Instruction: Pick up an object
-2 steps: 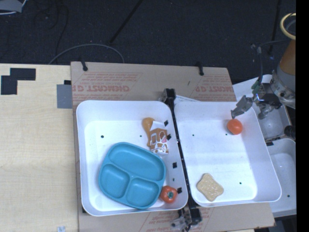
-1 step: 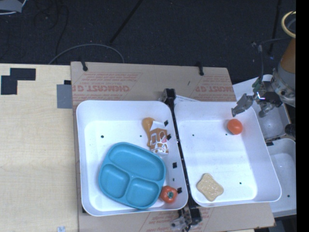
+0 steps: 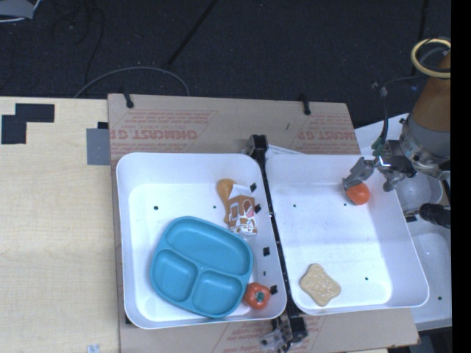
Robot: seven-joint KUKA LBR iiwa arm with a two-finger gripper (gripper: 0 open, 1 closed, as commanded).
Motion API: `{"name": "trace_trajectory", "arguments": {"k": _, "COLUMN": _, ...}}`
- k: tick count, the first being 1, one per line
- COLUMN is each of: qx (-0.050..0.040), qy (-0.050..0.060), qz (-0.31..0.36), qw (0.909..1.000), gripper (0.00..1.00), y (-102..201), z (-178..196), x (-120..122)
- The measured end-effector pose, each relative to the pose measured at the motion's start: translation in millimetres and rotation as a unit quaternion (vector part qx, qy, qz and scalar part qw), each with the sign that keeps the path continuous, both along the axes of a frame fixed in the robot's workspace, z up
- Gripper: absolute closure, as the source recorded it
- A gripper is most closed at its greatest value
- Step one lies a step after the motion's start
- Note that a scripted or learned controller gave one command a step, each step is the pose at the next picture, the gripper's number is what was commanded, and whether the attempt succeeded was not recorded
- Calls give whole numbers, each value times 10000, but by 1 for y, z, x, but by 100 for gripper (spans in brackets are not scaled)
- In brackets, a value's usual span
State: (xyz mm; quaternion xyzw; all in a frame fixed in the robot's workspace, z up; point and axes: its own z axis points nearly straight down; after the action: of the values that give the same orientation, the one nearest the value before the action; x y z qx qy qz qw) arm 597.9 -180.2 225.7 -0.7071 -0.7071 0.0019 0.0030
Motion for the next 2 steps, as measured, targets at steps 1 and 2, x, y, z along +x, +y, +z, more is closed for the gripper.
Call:
{"name": "trace_trajectory", "arguments": {"k": 1, "qx": 1, "qy": -4, "qz": -6, "qw": 10000, "gripper": 0, "y": 8, "z": -47, "x": -2}}
{"name": "trace_trajectory", "arguments": {"k": 2, "qx": 1, "qy": -1, "qz": -3, "qw": 10000, "gripper": 0, "y": 11, "z": -91, "x": 1}}
